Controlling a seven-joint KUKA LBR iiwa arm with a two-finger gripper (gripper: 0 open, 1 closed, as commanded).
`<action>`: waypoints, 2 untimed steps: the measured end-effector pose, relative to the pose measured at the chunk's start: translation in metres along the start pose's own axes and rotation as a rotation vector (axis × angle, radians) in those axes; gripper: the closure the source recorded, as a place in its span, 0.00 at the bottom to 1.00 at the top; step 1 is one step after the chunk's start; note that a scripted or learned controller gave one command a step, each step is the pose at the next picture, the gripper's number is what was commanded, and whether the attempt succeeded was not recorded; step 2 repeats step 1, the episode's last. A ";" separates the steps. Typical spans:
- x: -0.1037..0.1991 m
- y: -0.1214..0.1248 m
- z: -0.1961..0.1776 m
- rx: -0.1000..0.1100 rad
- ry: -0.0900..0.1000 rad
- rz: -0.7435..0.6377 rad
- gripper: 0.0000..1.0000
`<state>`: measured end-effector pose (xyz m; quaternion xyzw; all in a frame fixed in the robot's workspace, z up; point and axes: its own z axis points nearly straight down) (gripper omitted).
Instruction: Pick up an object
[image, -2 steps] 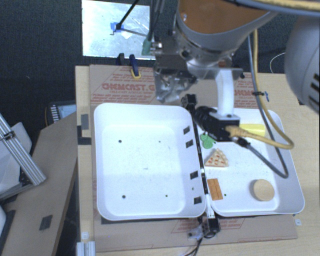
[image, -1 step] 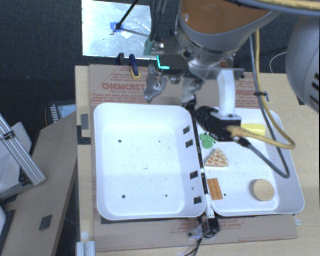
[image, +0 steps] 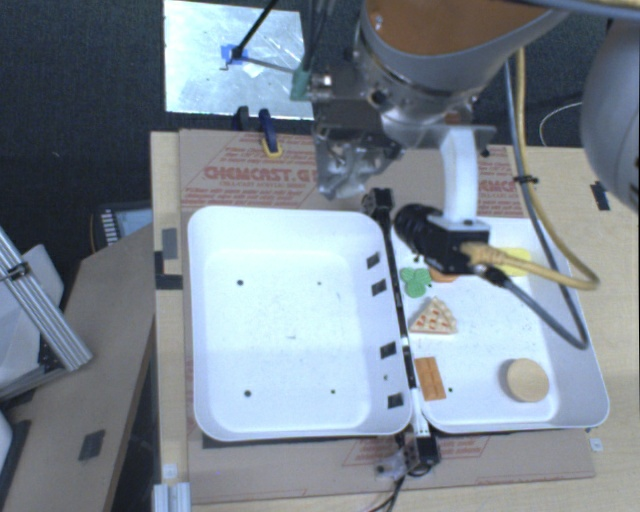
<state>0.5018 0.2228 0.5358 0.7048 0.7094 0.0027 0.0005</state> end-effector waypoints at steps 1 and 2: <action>0.000 0.000 -0.011 -0.001 0.001 -0.004 1.00; 0.000 0.000 -0.011 -0.001 0.001 -0.004 1.00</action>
